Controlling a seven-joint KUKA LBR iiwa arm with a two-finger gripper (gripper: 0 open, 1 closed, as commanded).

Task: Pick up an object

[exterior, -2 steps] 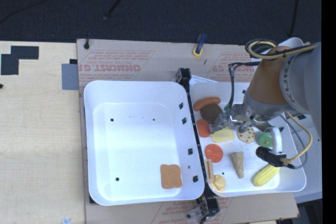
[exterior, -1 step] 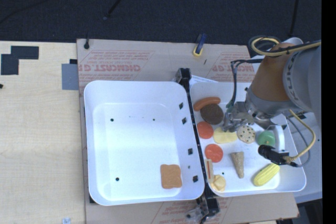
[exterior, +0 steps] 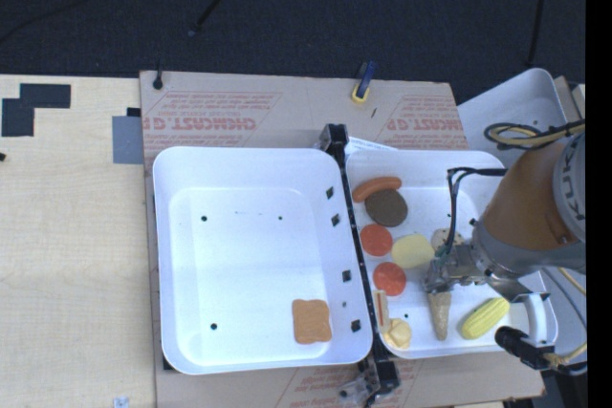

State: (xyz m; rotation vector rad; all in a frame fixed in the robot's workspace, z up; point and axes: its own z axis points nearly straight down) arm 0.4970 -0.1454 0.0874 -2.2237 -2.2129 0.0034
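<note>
The grey arm with its orange band (exterior: 535,205) sits highest and closest to the lens, reaching in from the right, and its two-finger gripper (exterior: 446,280) is down in the right white bin (exterior: 421,344). Right under the tips is a tan ice-cream-cone-shaped toy (exterior: 440,312), long axis running pretty much up-down in the view, narrow end toward the near rim. Honestly can't tell how wide the pincer stands or whether it's got the cone pinched, the wrist blocks that bit. Looks like the cone is the target, since the tool sits right over its wide end. Just beside it: a yellow corn cob toy (exterior: 485,317) lying at a slant, a pale yellow lump (exterior: 413,250), two red discs (exterior: 376,240), a brown round patty (exterior: 387,206). Over in the left white bin (exterior: 191,205) an orange toast square (exterior: 311,321) lies flat, well apart from the action.
</note>
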